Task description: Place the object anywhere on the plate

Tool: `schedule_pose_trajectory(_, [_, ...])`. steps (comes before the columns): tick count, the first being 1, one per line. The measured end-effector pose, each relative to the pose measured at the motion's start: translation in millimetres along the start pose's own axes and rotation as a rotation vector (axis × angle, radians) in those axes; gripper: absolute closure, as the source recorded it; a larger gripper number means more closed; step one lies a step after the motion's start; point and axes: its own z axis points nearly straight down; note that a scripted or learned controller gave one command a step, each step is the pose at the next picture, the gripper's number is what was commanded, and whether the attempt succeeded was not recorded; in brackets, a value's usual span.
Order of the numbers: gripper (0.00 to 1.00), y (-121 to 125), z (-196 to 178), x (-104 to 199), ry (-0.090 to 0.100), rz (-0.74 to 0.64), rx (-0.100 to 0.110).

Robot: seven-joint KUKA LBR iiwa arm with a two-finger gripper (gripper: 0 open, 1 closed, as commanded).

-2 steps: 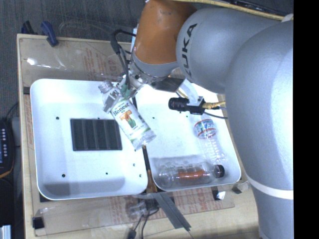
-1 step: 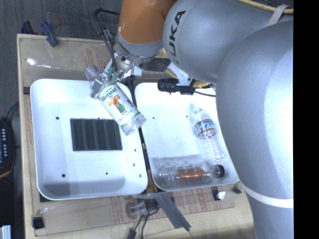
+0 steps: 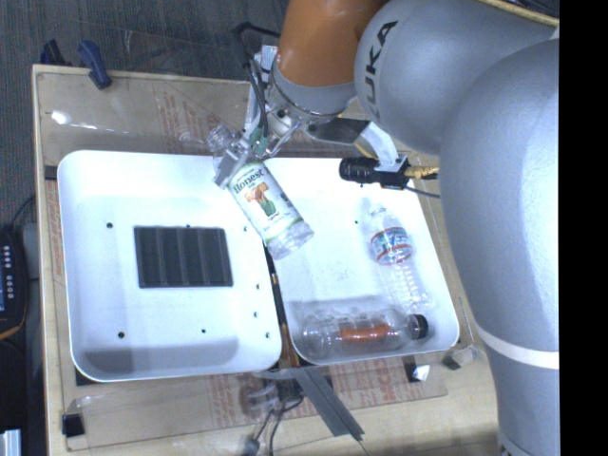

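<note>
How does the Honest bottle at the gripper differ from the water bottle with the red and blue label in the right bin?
The Honest bottle has a green-and-white label; the water bottle has a red-and-blue one. The Honest bottle looks wider and is held by its neck in the gripper, tilted across the bins' divide; the water bottle lies flat, untouched. Both are clear plastic.

bright overhead light; white bins [image 3: 85, 255] overexposed, slight blur.
</note>
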Motion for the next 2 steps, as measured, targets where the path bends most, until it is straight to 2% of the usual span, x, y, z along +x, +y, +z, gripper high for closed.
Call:
schedule_pose_trajectory(1, [1.00,-9,34,51,0.000,-0.344,-0.001])
schedule_pose_trajectory(2, [1.00,4,68,70,0.000,-0.485,0.000])
